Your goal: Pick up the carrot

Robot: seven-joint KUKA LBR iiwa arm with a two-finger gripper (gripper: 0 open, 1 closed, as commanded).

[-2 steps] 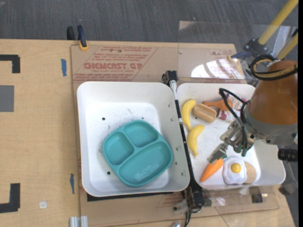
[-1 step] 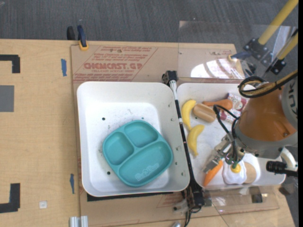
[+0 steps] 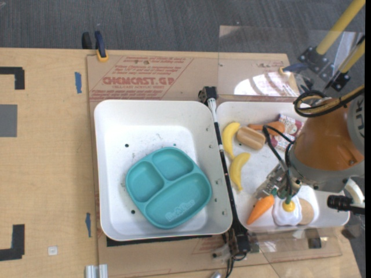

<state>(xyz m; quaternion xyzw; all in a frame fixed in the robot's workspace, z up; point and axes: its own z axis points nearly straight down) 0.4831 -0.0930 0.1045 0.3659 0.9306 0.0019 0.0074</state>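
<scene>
Arm enters from right of frame, orange band over right bin (image 3: 227,110). Gripper (image 3: 282,185) low in this bin, lower right of frame, just above carrot's green top. Jaws: cannot tell how far open, nothing seen between them. Carrot (image 3: 260,208) lies tilted near bin's front edge, beside white egg-like toy (image 3: 288,211). Two bananas (image 3: 231,138) and hot dog bun (image 3: 251,136) further up. Teal divided plate (image 3: 168,186) in left bin (image 3: 145,116).

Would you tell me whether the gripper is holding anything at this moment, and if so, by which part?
It cannot be told. The gripper hangs just above the carrot's green-topped end in the right bin, but the wrist hides the contact.
</scene>
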